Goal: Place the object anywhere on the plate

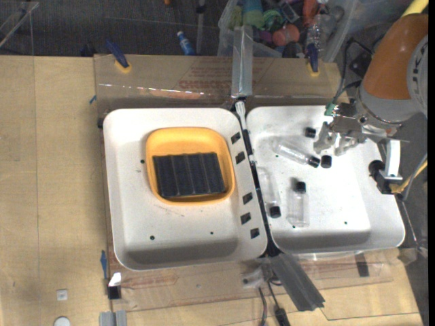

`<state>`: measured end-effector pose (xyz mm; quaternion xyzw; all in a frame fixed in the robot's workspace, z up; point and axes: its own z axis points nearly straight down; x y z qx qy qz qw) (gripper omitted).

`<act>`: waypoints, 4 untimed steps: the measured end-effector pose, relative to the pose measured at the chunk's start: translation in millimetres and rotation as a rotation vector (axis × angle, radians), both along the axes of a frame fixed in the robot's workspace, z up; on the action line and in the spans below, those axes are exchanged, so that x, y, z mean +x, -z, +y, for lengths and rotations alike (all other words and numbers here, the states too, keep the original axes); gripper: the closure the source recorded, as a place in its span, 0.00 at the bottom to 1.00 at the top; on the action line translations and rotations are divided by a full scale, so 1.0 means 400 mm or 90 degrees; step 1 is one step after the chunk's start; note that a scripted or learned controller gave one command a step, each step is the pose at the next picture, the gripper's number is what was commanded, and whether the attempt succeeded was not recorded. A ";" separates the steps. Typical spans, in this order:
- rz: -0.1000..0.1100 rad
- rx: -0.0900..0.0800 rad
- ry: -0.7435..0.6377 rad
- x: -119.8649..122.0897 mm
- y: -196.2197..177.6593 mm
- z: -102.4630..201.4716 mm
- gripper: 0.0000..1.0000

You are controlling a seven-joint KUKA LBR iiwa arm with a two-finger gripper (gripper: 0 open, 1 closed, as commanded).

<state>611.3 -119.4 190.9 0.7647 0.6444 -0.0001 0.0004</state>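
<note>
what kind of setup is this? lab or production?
Most likely a robotics lab, a pick-and-place test cell. Two white bins clamped on a wooden bench, an orange plate in the left one, clear vials scattered in the right one, and a tub of mixed toys behind. The tool hovers over the right bin.

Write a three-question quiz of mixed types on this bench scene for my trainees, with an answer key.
1. True or false: the yellow plate sits in the left bin.
2. Which bin holds the clear vials? A) left B) right
3. Fill in: the gripper is over the ____ bin.

Key: 1 true; 2 B; 3 right.
</note>
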 end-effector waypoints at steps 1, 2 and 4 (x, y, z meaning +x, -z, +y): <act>0.001 0.001 0.021 0.140 0.003 0.000 1.00; -0.001 0.000 -0.057 0.137 -0.052 0.054 1.00; -0.002 0.000 -0.218 0.139 -0.081 0.132 1.00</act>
